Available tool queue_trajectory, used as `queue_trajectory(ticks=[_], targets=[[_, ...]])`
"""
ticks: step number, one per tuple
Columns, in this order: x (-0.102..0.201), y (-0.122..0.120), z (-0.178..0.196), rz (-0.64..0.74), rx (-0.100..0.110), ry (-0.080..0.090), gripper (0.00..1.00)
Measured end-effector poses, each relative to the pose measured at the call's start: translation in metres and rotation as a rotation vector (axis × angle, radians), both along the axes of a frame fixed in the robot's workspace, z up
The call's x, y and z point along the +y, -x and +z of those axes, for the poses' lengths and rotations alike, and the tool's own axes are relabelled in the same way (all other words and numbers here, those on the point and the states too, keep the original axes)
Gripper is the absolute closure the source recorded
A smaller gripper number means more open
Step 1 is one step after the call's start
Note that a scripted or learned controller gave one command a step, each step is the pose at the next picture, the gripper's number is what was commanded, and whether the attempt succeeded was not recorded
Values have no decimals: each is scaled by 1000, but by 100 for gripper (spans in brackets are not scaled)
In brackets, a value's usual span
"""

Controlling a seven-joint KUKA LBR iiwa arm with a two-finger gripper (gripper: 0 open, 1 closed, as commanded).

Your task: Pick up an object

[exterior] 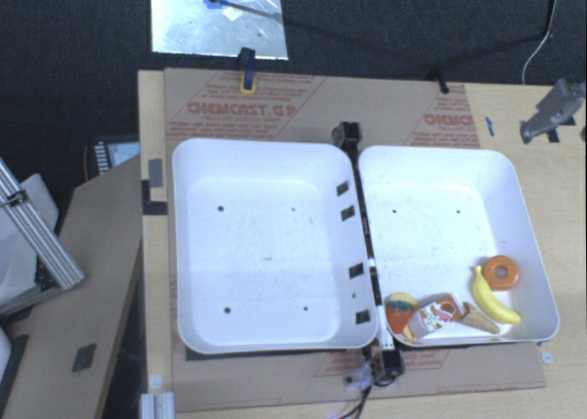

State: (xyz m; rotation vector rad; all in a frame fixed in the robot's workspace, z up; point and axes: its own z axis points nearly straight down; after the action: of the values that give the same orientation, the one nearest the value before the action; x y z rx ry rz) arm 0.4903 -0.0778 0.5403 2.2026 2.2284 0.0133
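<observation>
The camera view looks down on a bench (303, 101) carrying two shallow white bins side by side. The left bin (197, 179) has only its bare floor showing. The right bin (500, 174) holds a cluster of objects along its near edge and near-right corner: a yellow banana (491, 298), an orange ring-shaped item (501, 271) just beside the banana's upper end, a red and white packet (434, 315), a round orange-red item (400, 310) touching the packet's left side, and a small brown wedge (479, 320) between the packet and the banana. The gripper (553, 115) is at the right edge, above the bench beyond the right bin's far corner, well apart from the objects; its state cannot be told here.
</observation>
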Motion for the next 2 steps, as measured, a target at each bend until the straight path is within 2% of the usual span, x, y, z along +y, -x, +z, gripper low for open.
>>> queue_trajectory(ticks=[2], targets=[[155,4,-5,1,9,-2,0]])
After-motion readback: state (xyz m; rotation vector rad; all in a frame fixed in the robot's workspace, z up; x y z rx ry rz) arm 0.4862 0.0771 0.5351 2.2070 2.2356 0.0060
